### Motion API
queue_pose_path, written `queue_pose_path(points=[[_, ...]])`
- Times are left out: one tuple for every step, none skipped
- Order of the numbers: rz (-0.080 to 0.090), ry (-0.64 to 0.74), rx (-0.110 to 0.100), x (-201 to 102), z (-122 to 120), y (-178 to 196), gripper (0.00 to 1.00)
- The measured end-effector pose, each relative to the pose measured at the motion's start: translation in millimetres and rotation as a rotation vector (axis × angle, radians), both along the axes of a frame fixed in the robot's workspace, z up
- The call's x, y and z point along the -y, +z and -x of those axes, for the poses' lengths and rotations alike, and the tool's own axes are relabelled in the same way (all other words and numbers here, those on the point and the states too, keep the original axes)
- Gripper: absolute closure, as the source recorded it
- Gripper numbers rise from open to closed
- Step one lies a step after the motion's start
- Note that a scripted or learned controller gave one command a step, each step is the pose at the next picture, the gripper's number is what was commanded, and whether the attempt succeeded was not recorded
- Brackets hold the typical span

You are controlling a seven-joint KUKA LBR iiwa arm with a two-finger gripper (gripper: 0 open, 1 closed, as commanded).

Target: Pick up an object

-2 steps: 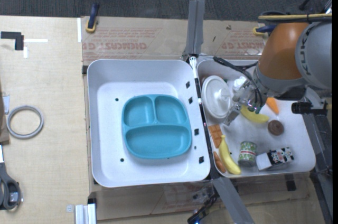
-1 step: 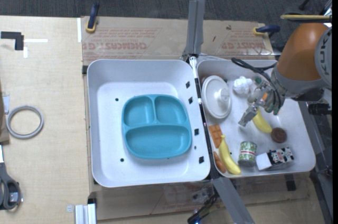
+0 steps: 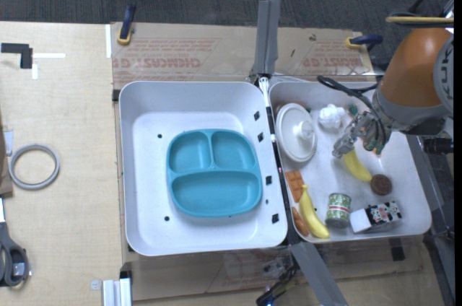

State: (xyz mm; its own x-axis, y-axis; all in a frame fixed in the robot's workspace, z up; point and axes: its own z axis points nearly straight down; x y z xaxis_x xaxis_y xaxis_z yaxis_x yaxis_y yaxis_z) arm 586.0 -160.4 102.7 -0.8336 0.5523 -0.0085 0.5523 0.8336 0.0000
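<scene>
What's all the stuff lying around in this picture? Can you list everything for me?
Divided plate: 1, blue, middle of left bin.
Round lid-like dish: 1, white, right bin, left side.
Crumpled wad: 1, white, right bin, top.
Bananas: 2, yellow, one under the gripper, one at lower left.
Orange pieces: by the lower banana.
Can: 1, green-labelled, right bin, bottom.
Round item: 1, brown, right side.
Small carton: 1, black-and-white, bottom right.
Tape ring: 1, grey, bench at left.
Clamps: 2, blue-yellow, back edge.
Arm: 1, grey and orange.
Gripper: 1, above right bin.
</scene>
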Motion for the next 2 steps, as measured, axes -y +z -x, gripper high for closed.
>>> queue_pose_path(points=[[-0.004,-0.090,-0.002,-51,-56,124,1.00],[-0.003,0.208,-0.006,-15,-3,-9,1.00]])
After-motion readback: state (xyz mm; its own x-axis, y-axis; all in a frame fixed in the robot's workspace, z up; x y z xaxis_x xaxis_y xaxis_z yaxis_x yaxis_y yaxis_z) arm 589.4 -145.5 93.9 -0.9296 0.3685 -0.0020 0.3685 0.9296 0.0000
